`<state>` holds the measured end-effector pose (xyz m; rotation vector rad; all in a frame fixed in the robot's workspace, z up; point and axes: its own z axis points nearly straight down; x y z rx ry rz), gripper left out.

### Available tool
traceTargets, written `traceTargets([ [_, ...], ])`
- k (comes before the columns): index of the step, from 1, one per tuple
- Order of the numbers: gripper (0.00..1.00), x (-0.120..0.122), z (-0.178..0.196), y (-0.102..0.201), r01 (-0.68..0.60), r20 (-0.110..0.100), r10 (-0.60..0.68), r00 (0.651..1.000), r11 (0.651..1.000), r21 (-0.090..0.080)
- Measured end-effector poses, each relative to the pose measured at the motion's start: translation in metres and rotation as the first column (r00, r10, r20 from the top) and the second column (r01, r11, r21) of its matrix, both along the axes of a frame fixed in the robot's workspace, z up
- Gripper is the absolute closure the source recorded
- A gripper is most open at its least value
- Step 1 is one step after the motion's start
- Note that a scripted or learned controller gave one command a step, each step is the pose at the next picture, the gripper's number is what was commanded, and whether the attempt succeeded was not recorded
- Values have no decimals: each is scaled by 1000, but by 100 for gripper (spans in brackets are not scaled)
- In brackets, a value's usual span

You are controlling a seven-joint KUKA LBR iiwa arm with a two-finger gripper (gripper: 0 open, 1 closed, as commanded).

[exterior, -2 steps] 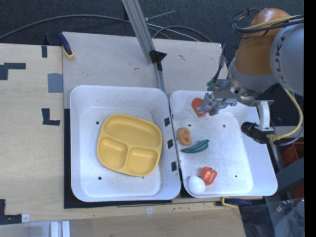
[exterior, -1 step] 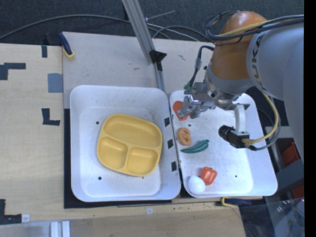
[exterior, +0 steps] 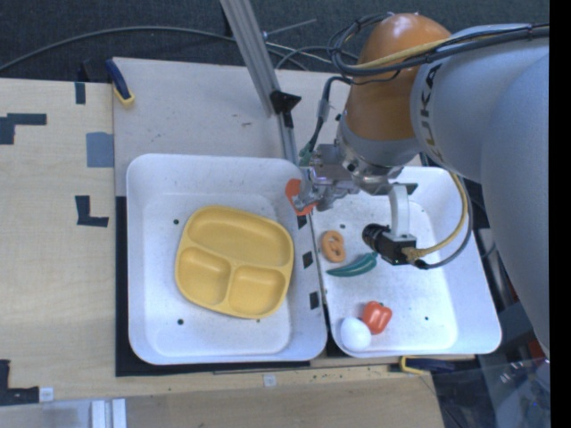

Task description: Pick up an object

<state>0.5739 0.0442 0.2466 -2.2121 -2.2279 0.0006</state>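
Observation:
My gripper (exterior: 306, 194) hangs over the divider between the two bins, at the upper left corner of the right bin (exterior: 464, 328). A small orange-red object (exterior: 294, 190) sits between its fingers, partly hidden by them, and the gripper is shut on it. Lying in the right bin are an orange ring-shaped piece (exterior: 333, 246), a green pepper (exterior: 354, 266), a red pepper (exterior: 377, 316) and a white egg (exterior: 355, 334). The grey arm with its orange band covers the bin's back part.
A yellow divided plate (exterior: 234, 261) lies in the left bin (exterior: 143, 239). A slanted metal rail (exterior: 254, 52) runs down to the bins' back edge beside the gripper. Black cables lie behind the bench.

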Motion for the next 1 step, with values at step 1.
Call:
traceTargets([
  [1, 100, 6, 3, 55, -1, 0, 1, 1000, 1000, 0],
])
